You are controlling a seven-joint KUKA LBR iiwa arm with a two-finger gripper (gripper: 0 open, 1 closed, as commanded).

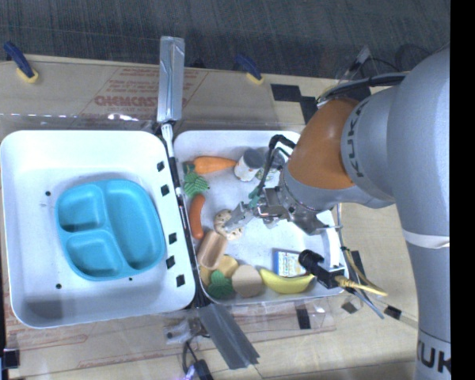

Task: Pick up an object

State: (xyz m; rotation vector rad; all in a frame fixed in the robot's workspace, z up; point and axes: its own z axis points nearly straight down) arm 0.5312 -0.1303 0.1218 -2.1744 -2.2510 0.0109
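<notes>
At frame left, the blue divided tray [109, 228] lies in the left bin [16, 212]. In the right bin [222, 142], centre frame, toys crowd the left side: carrot [214, 165], sausage [197, 214], banana [286, 281]. My jaws [236, 218] sit over a small cream toy [226, 221]; I cannot tell their spread.

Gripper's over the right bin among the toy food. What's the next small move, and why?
Probably a short descent. The gripper hangs right over a small pale object near the right bin's left side, with the sausage and a tan cylinder crowding close. Whether anything sits between the fingers is unclear, so go slowly.
</notes>
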